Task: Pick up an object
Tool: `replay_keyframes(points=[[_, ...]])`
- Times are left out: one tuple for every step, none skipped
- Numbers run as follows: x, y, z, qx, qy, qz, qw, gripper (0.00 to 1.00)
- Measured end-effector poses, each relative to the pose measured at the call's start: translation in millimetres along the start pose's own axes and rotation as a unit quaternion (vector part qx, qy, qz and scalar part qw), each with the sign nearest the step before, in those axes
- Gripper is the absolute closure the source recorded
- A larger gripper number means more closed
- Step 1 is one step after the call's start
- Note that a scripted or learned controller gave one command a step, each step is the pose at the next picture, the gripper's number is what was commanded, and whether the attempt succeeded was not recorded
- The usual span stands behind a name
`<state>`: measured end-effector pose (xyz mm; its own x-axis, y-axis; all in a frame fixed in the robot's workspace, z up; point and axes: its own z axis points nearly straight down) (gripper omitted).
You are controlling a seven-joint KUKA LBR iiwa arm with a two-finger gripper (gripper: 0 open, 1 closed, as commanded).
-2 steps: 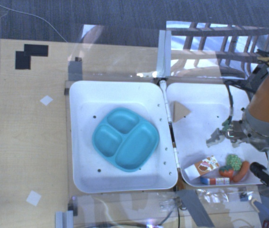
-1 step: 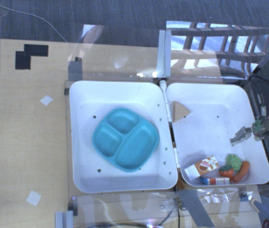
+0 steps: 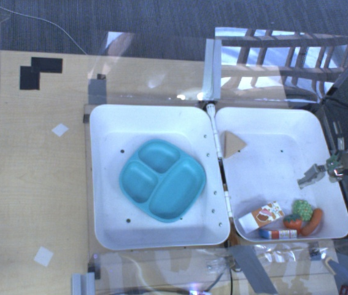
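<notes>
In the right bin (image 3: 272,121), several small things lie bunched at the near corner: a red and white carton (image 3: 264,215), a white tube with a blue and red end (image 3: 277,233), a green toy vegetable (image 3: 303,209), a red toy tomato (image 3: 292,222) and an orange sausage shape (image 3: 312,222). A tan wedge (image 3: 232,144) rests against the bin's left wall. My gripper (image 3: 312,176) reaches in from the right over this bin, above and behind the bunch, with nothing seen between its fingers.
The left bin (image 3: 106,165) holds a blue divided plate (image 3: 162,179). A metal frame (image 3: 284,48) stands behind the right bin. The wooden bench (image 3: 32,165) stretches to the left with black marks and small tags.
</notes>
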<state>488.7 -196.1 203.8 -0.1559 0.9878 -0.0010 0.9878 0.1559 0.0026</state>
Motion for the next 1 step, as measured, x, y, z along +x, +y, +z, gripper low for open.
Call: replay_keyframes(points=[[-18.2, 51.3, -69.8, 0.0, 0.0, 0.1, 0.995, 0.0]])
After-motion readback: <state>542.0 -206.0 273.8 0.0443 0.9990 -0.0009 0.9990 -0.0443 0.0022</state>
